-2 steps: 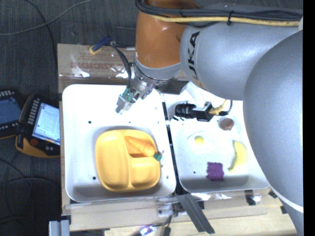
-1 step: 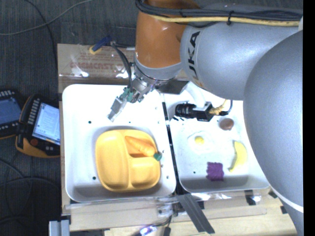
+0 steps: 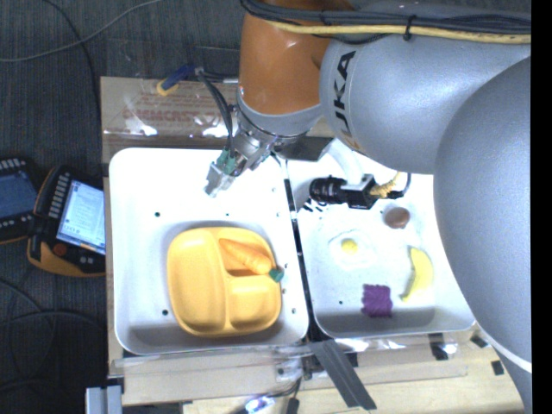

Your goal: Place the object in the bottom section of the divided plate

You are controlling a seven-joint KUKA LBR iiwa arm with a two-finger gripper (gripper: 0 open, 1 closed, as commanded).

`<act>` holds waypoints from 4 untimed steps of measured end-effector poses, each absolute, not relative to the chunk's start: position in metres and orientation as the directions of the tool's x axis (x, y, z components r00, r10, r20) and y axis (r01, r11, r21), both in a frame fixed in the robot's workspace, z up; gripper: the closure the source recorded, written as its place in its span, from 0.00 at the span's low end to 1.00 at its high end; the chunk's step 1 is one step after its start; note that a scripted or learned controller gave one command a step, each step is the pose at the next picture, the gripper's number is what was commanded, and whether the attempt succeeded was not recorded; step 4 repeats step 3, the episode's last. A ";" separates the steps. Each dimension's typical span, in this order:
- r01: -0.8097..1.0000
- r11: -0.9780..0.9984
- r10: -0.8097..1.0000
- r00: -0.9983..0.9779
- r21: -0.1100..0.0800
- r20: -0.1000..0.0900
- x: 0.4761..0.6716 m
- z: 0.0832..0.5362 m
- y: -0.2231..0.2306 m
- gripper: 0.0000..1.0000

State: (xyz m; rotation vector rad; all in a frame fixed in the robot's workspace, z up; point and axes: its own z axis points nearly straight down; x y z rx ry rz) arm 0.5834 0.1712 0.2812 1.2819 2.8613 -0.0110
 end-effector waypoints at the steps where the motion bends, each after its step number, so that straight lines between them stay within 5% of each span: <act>1: 0.663 0.749 0.663 -0.749 -0.002 -0.006 0.596 0.319 0.105 1.00; 2: 0.663 0.749 0.663 -0.749 -0.002 -0.006 0.596 0.319 0.105 0.00; 4: 0.663 0.749 0.663 -0.749 -0.002 -0.006 0.596 0.319 0.105 0.00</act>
